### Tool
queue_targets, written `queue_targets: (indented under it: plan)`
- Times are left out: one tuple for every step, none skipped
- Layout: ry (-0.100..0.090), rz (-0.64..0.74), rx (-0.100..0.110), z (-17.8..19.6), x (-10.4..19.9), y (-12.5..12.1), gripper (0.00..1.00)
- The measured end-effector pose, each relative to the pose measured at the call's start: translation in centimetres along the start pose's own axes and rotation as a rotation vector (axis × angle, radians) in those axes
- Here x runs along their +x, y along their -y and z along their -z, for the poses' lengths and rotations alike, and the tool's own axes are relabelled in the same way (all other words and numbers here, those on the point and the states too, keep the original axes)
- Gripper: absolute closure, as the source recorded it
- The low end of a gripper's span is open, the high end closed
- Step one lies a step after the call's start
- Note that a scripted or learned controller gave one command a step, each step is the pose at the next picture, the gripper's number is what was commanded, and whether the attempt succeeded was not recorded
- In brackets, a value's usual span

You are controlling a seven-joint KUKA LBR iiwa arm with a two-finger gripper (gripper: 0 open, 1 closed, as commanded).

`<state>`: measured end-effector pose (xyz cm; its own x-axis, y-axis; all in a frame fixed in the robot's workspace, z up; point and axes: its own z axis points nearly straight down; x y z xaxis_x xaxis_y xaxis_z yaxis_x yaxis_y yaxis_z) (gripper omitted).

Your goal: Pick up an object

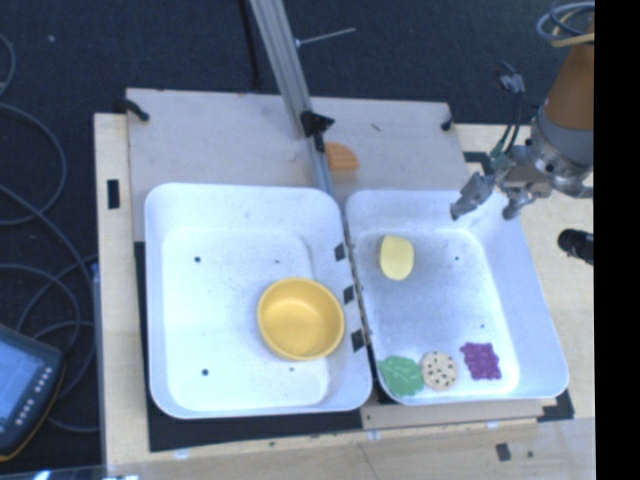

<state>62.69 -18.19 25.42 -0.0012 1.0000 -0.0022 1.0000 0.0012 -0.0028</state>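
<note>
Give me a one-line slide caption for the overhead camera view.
Gripper open above the right bin's far edge; yellow bowl sits in the left bin.

**Materials and Surface Finish**

Below the gripper (493, 196) we see two white bins (190, 258) of smooth, faintly speckled plastic. The yellow bowl (299, 318) looks glossy plastic. The bench (220, 133) appears matt wood. The slanted rail (280, 43) looks metallic.
</note>
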Motion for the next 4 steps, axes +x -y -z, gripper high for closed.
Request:
queue_targets:
  plan:
    - [0.0,-0.002,0.001,-5.2,-1.2,0.3,0.0]
    - [0.001,-0.002,-0.001,-9.6,-1.3,-0.4,0.0]
    - [0.002,-0.002,-0.008,-8.2,-1.4,-0.5,1.0]
    - [0.0,0.002,-0.012,-1.6,-1.4,-0.4,1.0]
